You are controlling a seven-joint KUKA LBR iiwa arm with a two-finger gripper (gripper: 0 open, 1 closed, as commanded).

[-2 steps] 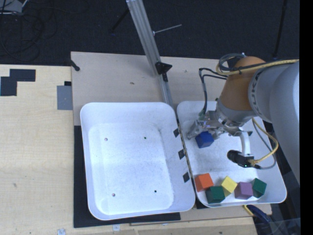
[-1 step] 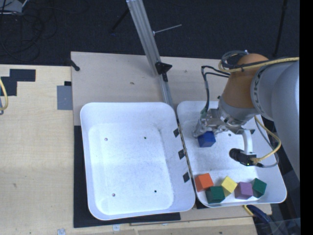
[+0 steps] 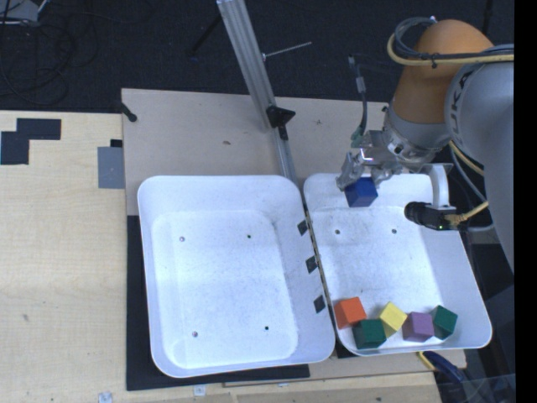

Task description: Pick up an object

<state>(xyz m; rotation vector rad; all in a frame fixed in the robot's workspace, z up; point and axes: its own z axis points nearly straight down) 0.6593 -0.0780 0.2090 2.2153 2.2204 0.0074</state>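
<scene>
The grasp looks done: the gripper (image 3: 362, 177) is closed on a blue cube (image 3: 362, 192), which hangs just beneath its fingers, raised above the far edge of the right bin (image 3: 394, 250). What remains, I judge, is only carrying it clear. Well below the gripper, toward the near rim, lie five more cubes: orange (image 3: 350, 311), yellow (image 3: 393, 316), purple (image 3: 417, 325) and two green.

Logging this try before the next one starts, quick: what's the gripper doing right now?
Gripper: shut on the blue cube, held above the far end of the right bin.
</scene>
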